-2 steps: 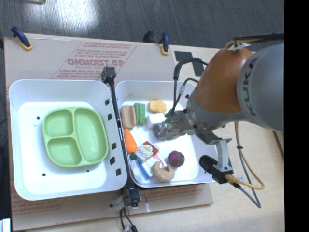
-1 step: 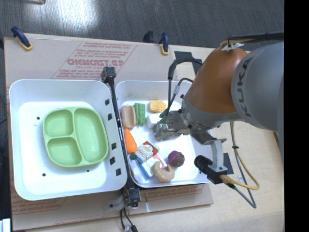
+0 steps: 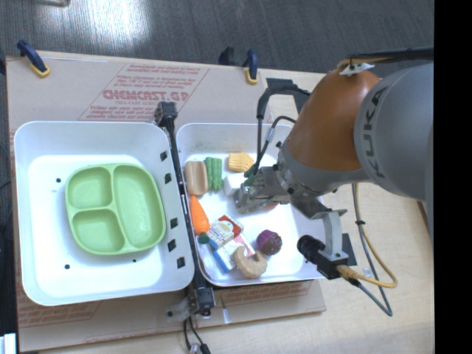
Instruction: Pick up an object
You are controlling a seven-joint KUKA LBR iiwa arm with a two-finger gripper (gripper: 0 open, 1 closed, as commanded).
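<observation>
The right bin [image 3: 221,135] holds several small toy foods: a tan bread piece [image 3: 195,176], a green vegetable [image 3: 214,173], a yellow piece [image 3: 240,161], an orange carrot [image 3: 199,216], a red and white packet [image 3: 223,231], a blue item [image 3: 219,256], a beige mushroom shape [image 3: 249,263] and a purple round piece [image 3: 268,243]. My gripper [image 3: 249,198] hangs low over the middle of this bin, right of the green vegetable and above the purple piece. The bulky wrist covers the bin's right part.
The left bin [image 3: 37,271] carries a green divided plate [image 3: 114,209]. Black clips [image 3: 171,198] run along the seam between the bins. A cable [image 3: 369,271] loops off the arm at the lower right. Cardboard [image 3: 147,87] lies behind the bins.
</observation>
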